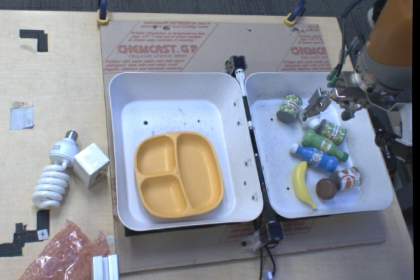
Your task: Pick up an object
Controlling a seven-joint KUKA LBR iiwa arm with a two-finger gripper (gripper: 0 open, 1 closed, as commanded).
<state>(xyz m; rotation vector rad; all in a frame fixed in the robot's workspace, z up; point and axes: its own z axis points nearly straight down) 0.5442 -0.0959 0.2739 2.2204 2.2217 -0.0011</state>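
Two cans (289,107), two bottles (323,145), one banana (302,185)

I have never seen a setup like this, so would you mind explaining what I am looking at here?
One fixed camera looks down at a slant on a bench. The grey and orange shape at right is a robot arm; its gripper hangs over the right bin, holding nothing visible. That bin has a banana, a blue bottle, a green bottle and small cans. The left bin holds a yellow divided plate. A spiral light bulb lies on the bench outside.
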